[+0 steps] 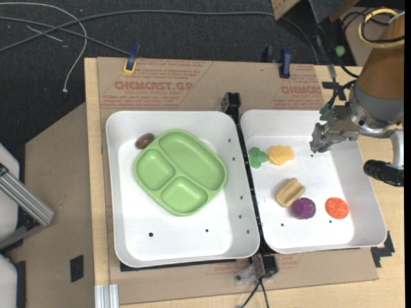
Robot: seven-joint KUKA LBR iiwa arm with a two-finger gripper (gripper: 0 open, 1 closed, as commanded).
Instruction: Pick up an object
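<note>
The grey arm comes in from the right, and its jaws (319, 140) hang over the upper right part of the right shallow white bin (359, 236), close to that bin's back and right walls. Whether the jaws are released or clenched cannot be told from this slant; nothing is seen between them.

The middle and lower left of the right bin lie bare, as does the strip along its front wall. In the left shallow white bin (128, 236) the front strip and the right side are bare too.

The right bin holds five small things. A green lumpy toy (257, 157) sits by the left wall, with a yellow rounded toy (280, 154) just beside it on the right. Lower down, a tan block-shaped toy (289, 191) lies tilted, touching or nearly touching a round purple toy (303, 208). A round orange toy (336, 208) rests near the right wall, apart from the purple one. The jaws are nearest the yellow toy, still apart from it.

The left bin holds a light green plastic divided plate (181, 171) with three compartments, turned at an angle. A small brown oval object (144, 140) lies at the plate's upper left edge.

Both bins rest on a cardboard-covered desk (103, 172)
</note>
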